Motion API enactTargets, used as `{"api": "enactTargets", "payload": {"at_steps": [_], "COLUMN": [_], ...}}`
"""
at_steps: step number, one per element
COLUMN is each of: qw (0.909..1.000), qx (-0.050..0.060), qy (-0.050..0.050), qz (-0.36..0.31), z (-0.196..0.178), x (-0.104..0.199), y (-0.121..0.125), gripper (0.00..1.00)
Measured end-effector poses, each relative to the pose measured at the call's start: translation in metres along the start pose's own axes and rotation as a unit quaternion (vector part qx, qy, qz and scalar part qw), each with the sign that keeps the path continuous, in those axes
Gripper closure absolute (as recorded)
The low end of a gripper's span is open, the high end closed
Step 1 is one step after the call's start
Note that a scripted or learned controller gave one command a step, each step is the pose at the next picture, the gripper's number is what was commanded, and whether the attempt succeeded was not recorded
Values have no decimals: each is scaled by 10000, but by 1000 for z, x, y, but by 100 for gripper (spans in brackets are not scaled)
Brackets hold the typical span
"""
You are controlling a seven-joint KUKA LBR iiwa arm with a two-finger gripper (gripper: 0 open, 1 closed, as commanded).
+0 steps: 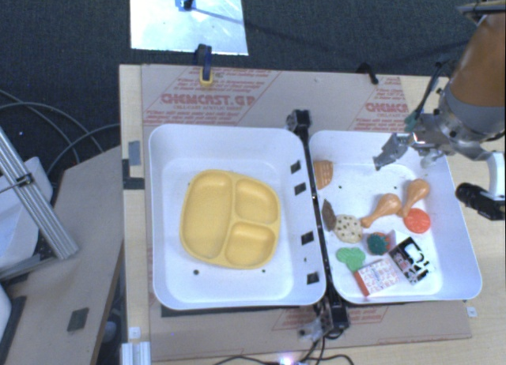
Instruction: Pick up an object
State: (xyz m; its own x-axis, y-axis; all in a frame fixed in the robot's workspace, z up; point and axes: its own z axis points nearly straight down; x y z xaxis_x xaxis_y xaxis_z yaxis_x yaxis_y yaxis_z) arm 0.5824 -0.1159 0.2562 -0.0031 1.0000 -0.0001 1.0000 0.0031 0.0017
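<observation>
A yellow divided plate (230,219) is seen in the left bin (170,276). In the right bin (466,272), two drumsticks (383,208), a cookie (347,227), a red piece (417,220) and small packets (381,276) are gathered. Above that bin's far side the pincer (409,150) is held, fingers apart, nothing between them.

Two bins, one tray, a scatter of toy food

Two white bins: the left bin (158,197) holds one yellow divided tray (230,218); the right bin (462,265) holds two toy drumsticks (383,208) (416,192), one croissant (322,171), one cookie (347,227), one red tomato-like piece (417,220), two green pieces (351,257) (379,242), one red-and-white packet (377,277), and one black-and-white box (411,260).
</observation>
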Motion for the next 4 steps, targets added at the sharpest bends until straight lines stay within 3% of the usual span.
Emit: {"api": "enactTargets", "payload": {"at_steps": [1,2,3,4], "qw": [10000,10000,10000,10000], "qx": [68,-18,44,-52], "qy": [-4,-8,14,-39], "qz": [48,24,16,-16], "z": [144,44,172,169], "x": [-81,-65,-67,9], "y": [-21,-98,-98,-75], "gripper": [0,0,0,0]}}
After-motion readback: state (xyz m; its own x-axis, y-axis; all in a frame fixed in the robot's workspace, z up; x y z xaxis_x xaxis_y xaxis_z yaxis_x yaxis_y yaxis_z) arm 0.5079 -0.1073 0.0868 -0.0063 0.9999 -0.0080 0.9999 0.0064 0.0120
